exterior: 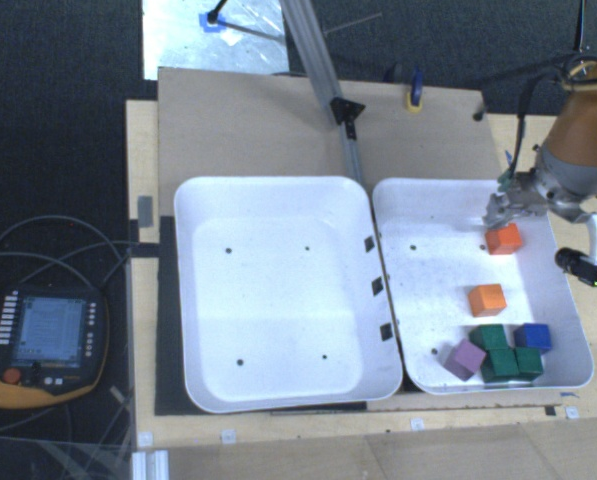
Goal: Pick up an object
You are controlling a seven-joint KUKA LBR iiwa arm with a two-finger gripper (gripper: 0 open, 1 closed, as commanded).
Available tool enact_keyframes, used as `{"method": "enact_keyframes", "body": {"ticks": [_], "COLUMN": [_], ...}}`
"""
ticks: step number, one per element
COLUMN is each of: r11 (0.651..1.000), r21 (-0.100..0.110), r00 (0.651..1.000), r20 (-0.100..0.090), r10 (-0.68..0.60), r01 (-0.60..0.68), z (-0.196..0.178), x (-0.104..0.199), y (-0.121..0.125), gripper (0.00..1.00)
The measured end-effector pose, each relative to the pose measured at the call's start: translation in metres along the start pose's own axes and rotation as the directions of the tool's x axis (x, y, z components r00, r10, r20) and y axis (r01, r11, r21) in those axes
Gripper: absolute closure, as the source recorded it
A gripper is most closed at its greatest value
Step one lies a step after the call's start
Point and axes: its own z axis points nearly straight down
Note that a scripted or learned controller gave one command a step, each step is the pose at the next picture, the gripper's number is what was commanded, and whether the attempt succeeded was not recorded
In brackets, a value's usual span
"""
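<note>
While the arm reaches in from the right, its gripper [502, 212] sits low over the right bin [423, 213], directly above a red-orange cube [503, 238].

Whether the fingers are spread or pressed together cannot be told at this slant; the cube shows just below them, touching or nearly so, and not plainly between them, so no hold can be claimed. That cube lies alone near the bin's far right wall, apart from its neighbours, which likely makes it the easiest target with room on either side for a grasp. An orange cube [486, 299] rests nearer the middle, while green blocks [498, 353], a blue cube [533, 337] and a purple cube [466, 358] crowd the near corner, touching one another. On the same tabletop stands the left bin [193, 208].
</note>
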Motion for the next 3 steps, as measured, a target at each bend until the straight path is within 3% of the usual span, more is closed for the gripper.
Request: {"method": "enact_keyframes", "body": {"ticks": [1, 2, 3], "r11": [1.000, 1.000, 1.000], "r21": [0.018, 0.015, 0.018], "r00": [1.000, 1.000, 1.000], "r20": [-0.008, -0.007, -0.008], "r10": [0.003, 0.003, 0.002], "r01": [-0.003, -0.002, -0.002], "z": [-0.052, -0.117, -0.145], "x": [0.000, -0.005, -0.005], "y": [-0.006, -0.002, 0.000], "gripper": [1.00, 1.00, 1.00]}}
